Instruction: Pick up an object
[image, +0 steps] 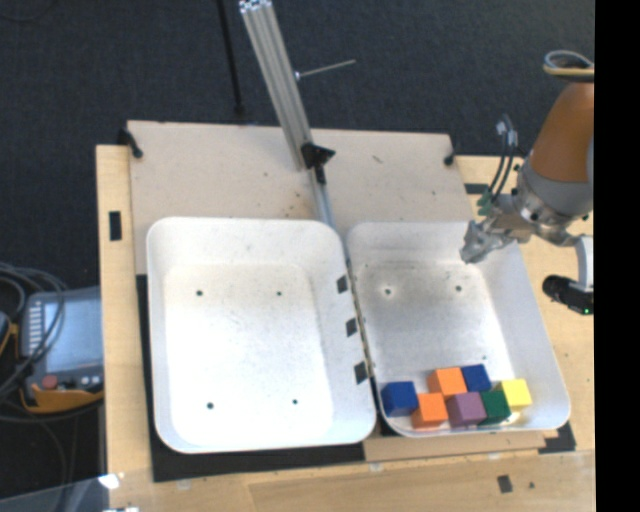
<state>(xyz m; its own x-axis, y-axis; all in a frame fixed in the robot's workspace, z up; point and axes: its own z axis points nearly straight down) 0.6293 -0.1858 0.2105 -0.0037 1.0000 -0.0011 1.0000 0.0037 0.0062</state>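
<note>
Below, at the lower right of the frame, the right bin (520, 300) holds a huddle of small blocks against its near wall; a blue block (399, 397), two orange blocks (449, 380), a second blue block (476, 377), a purple block (466, 408), a green block (495, 404) and a yellow block (516, 392), all touching or just beside one another; they look like plain cubes with no long axis to speak of; the left bin (250, 330) lies beside it; the gripper (478, 243) hangs over the right bin's upper right corner, well apart from the blocks, and its state I cannot tell.
</note>
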